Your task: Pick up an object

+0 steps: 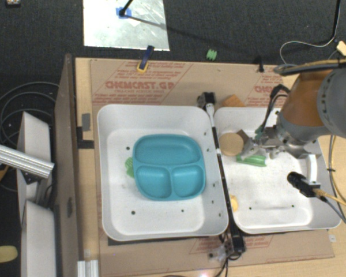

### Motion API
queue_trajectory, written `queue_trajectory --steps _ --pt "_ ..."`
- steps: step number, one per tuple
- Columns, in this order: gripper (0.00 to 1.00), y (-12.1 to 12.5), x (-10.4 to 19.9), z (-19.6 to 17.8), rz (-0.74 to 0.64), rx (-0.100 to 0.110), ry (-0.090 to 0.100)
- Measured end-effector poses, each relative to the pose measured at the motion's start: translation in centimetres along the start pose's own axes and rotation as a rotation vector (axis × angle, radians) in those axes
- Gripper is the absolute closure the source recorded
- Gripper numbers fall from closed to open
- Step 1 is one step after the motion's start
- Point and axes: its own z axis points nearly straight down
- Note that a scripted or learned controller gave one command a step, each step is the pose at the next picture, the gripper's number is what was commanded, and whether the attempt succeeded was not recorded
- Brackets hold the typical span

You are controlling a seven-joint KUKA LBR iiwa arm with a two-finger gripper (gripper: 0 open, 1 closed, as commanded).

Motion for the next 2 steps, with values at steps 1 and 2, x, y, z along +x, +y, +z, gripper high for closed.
queue_trajectory --steps 1,2 --pt "0.00 5.9 -5.4 0.9 0.000 -0.014 -0.005" --pt "0.00 5.7 3.3 1.4 -0.008 -0.009 -0.014"
